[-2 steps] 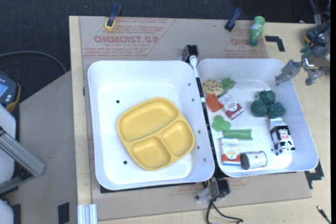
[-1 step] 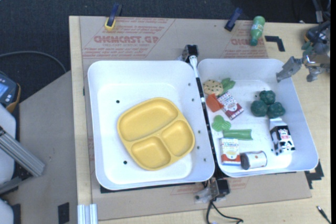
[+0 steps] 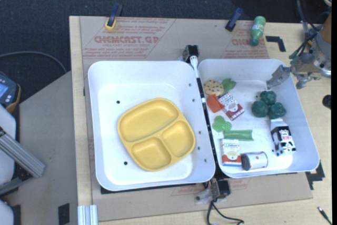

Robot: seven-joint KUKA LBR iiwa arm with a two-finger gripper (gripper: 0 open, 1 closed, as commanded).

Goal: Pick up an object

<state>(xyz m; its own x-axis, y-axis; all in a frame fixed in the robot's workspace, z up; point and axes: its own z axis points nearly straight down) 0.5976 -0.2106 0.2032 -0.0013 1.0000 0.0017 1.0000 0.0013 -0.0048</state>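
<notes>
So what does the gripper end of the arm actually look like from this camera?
At the view's right edge, the gripper has grey metal fingers on a silvery grey wrist block. Thin dark cables loop above it, and a tan-orange patch sits at the very edge.

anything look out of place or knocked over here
Yes: a green bottle lies on its side on the cardboard behind the right bin, outside both bins. A small can inside that bin also lies tipped over. The yellow tray sits flat in the left bin.
</notes>
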